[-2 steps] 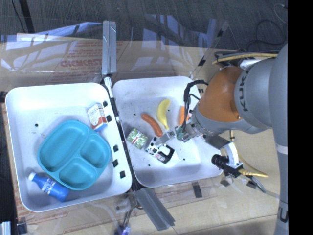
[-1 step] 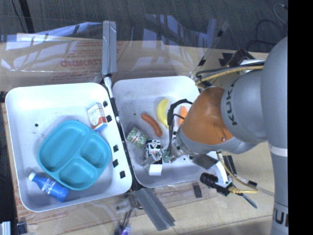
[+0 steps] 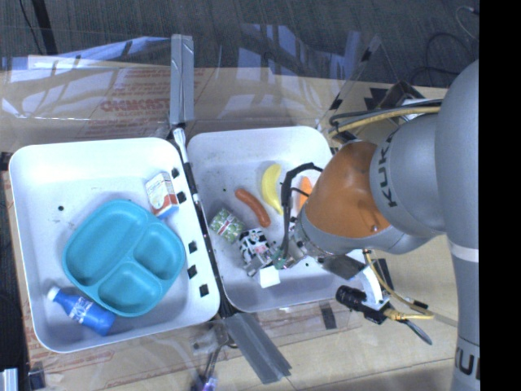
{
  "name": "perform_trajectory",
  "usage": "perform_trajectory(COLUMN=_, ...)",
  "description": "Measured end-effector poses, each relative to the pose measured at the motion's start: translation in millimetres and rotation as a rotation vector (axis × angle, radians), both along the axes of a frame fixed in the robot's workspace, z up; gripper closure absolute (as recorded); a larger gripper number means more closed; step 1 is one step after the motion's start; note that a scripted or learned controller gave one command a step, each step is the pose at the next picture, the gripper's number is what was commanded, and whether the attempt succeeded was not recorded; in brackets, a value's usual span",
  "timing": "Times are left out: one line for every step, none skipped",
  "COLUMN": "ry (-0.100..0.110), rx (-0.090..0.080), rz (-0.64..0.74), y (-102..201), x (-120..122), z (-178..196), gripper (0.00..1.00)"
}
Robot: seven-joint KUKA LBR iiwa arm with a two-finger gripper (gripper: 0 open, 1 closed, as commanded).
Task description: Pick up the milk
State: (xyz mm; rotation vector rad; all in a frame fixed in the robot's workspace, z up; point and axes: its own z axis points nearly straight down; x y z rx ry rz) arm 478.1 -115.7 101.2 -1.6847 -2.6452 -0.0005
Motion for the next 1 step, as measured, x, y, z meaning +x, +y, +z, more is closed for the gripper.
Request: perform_trajectory(ry=0.002, rx=-0.004, rz=-0.380, y=31.9, x=43.2, z=88.6, gripper=1.00)
